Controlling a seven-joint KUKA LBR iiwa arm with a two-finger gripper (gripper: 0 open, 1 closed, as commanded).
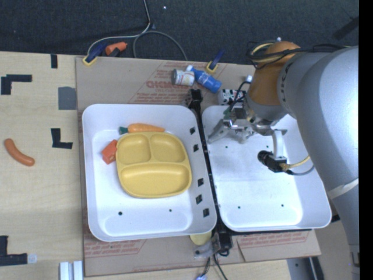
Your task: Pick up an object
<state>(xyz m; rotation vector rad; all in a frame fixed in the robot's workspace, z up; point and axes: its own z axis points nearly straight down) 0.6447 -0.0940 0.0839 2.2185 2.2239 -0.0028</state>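
Camera view: I can't tell the gripper's (224,128) state, near the right bin's (262,212) far-left corner; nothing visibly lifted, yellow tray (154,163) untouched.

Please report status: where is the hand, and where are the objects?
Hand low in right bin, grip unclear. Yellow plate and carrot in left bin.

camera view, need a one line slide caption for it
KUKA arm's tool low over the right bin; yellow divided plate and toy carrot in the left bin.

I see the bench (35,214) carrying two white bins (105,214) side by side, a sausage (18,152), a bottle (197,77).
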